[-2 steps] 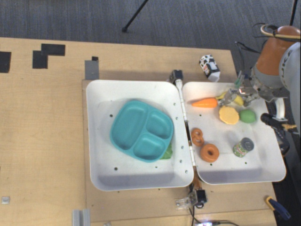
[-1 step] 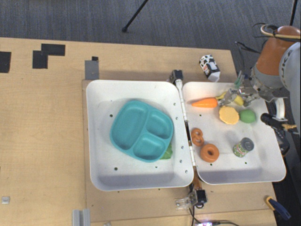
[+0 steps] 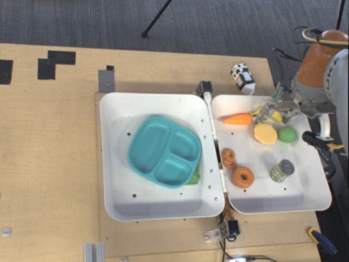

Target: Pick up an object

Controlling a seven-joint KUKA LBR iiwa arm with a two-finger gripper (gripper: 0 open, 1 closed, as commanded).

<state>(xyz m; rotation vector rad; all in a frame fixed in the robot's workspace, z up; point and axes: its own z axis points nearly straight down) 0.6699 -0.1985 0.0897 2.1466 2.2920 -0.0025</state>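
Right now, camera view: the arm (image 3: 322, 64) comes in over the right bin's (image 3: 305, 198) far right corner, w/ the gripper (image 3: 275, 109) low among the things crowded there. Its tip sits just beside the carrot (image 3: 238, 119), above the yellow piece (image 3: 265, 134) and near the green ball (image 3: 287, 134); something small and yellow lies right under it, prob. a banana, but it's too cluttered to be sure. Whether the tool is released or clenched on anything I cannot tell, the tip is a blur of metal and toys.

Other candidates in the same bin: two doughnuts (image 3: 243, 176) near the left wall, a small can (image 3: 282, 170) toward the near right corner. The left bin (image 3: 117, 201) carries a teal tray (image 3: 165, 150) w/ a bit of green poking out under its near edge.

Step in hand, by my read: the reach/descent onto a target at the far right corner, grasp not confirmed. Next move calls for a firm closure on one item only, then a straight lift clear of the neighbours; they are packed tight, so a nudge or double catch is a fair risk.
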